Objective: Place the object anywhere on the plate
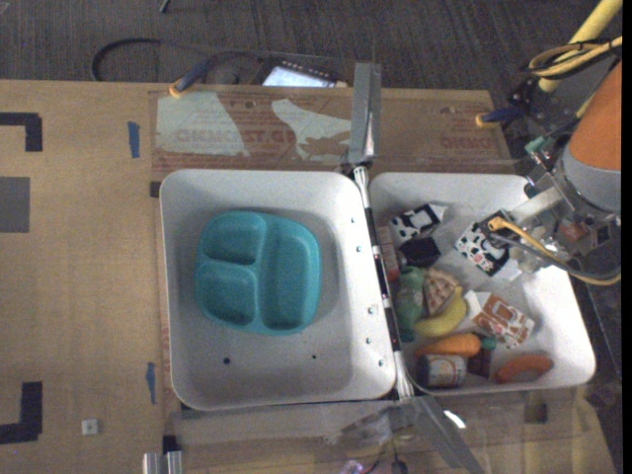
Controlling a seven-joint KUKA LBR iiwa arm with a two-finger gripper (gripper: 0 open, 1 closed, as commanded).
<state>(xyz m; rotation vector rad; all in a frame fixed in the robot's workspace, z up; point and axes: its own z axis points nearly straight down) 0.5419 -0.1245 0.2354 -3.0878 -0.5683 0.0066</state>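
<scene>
Objects for this job lie jumbled in the right bin [578, 314], and none is singled out, so I judge any of them would serve. In the camera view my claw [509, 230] sits over the upper middle of that bin, right at a small black-and-white patterned carton [483, 249]; I cannot tell whether it is parted or closed, nor whether it has the carton. A second black-and-white piece [417, 221] lies just to the left, near the divider. Lower down a yellow banana [441, 320], an orange carrot-like piece [449, 345], a white-and-orange packet [502, 321] and a reddish sausage shape [523, 367] crowd together, some touching, which likely explains why I hang over the looser upper part of the heap. The teal plate [259, 273] rests alone in the left bin [178, 294], its three compartments facing up, well apart from my claw. Nothing lies on it, so the placing is not yet done.
</scene>
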